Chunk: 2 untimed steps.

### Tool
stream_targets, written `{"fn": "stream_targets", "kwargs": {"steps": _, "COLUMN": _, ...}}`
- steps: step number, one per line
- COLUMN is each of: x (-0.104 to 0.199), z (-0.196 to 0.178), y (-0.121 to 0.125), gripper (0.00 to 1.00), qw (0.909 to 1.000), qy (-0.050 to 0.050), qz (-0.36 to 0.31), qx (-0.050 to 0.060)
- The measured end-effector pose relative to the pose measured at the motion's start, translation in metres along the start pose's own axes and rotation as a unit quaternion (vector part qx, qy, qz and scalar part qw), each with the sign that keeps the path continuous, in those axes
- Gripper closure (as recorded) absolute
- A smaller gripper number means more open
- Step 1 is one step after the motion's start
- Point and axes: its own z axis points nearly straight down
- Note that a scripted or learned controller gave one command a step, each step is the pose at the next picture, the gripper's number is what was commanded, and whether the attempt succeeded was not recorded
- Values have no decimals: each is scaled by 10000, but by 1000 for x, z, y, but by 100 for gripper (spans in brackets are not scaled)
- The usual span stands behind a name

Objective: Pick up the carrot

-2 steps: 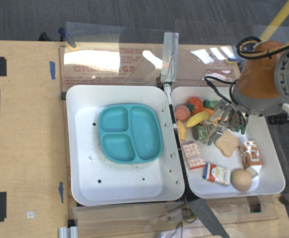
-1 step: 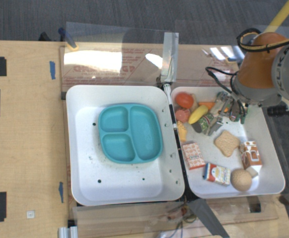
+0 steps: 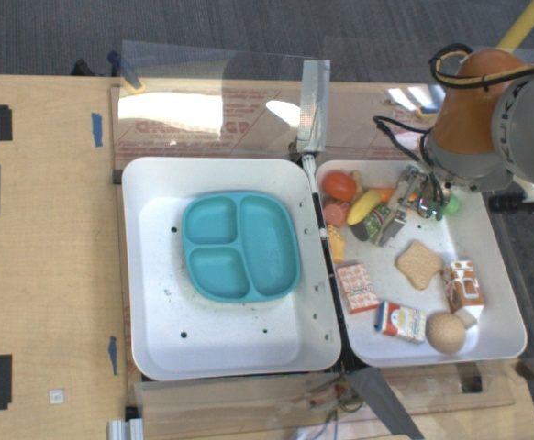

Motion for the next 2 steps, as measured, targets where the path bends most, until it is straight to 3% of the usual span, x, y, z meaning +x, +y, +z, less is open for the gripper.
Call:
{"fn": "stream_targets", "kwargs": {"steps": 1, "x": 17, "z": 0, "y": 24, "gripper": 0, "qw": 9960, "qy": -95, "qz": 888, "qx": 12}}
{"fn": "stream_targets", "kwargs": {"steps": 2, "x": 85, "z": 0, "y": 3, "gripper": 0, "qw": 9992, "qy": -164, "qz": 339, "qx": -105}}
